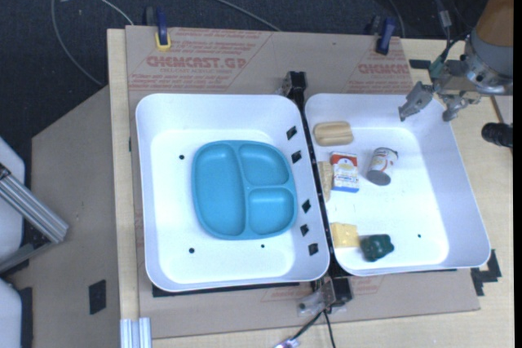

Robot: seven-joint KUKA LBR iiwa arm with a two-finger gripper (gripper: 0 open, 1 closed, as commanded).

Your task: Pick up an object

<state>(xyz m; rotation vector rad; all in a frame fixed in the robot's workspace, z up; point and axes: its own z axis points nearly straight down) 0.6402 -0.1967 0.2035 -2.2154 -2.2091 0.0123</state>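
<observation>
My gripper [432,107] hangs over the far right corner of the right bin [457,200], its two fingers spread apart with nothing between them. Below and left of it, inside that bin, lie a tan bread-like block [333,133], a small red, white and blue box [345,173], a silver can [381,165] on its side, a yellow block [343,235] and a dark green lump [376,247]. All of these rest on the bin floor, apart from the gripper.
The left bin [159,200] holds a blue divided plate [243,189]. A row of black clips [298,175] runs along the seam between the bins. Blue clamps [162,27] hold the board at the back. Cables trail on the dark floor beyond.
</observation>
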